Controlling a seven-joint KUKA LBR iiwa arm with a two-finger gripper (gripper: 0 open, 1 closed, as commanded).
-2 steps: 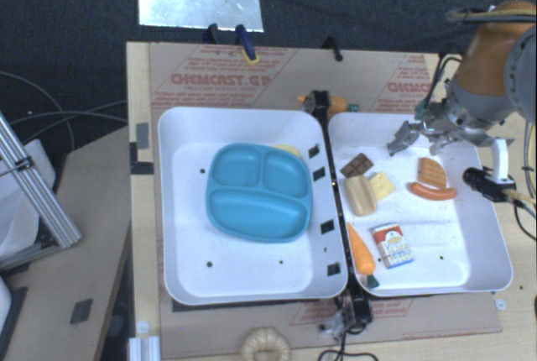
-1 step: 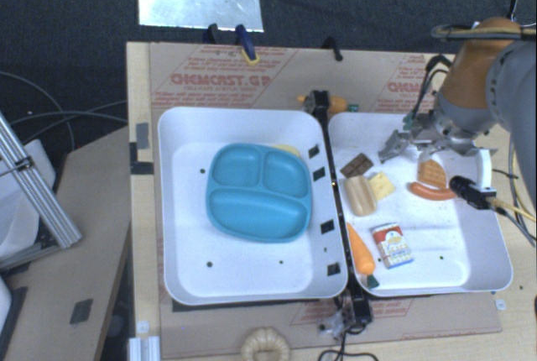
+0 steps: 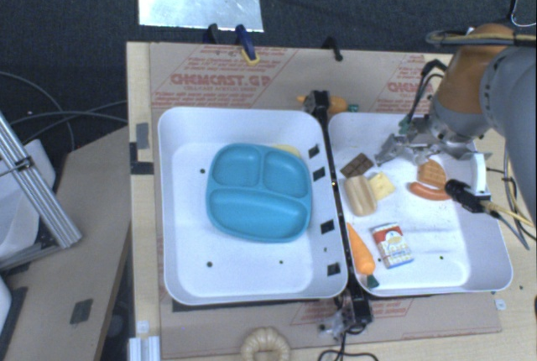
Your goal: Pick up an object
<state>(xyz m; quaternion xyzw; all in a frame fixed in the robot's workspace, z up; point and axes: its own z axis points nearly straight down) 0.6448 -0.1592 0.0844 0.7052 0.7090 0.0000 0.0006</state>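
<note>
Objects in right bin: small carton, red and white, print unreadable, near side; carrot along left wall; pale bread roll and yellow cheese piece at centre; brown chocolate square behind them; sausage and waffle-like piece to right. Gripper low at far side, above bin floor, finger spread cannot be told. Left bin: blue divided plate. Cardboard beneath printed "CHEMCAST".

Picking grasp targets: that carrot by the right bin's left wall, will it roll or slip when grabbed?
The carrot looks tapered and round, so it may roll or squirt out of a pinch. It looks like smooth plastic, so probably light and stiff. It lies against the right bin wall, which may block one finger.
</note>
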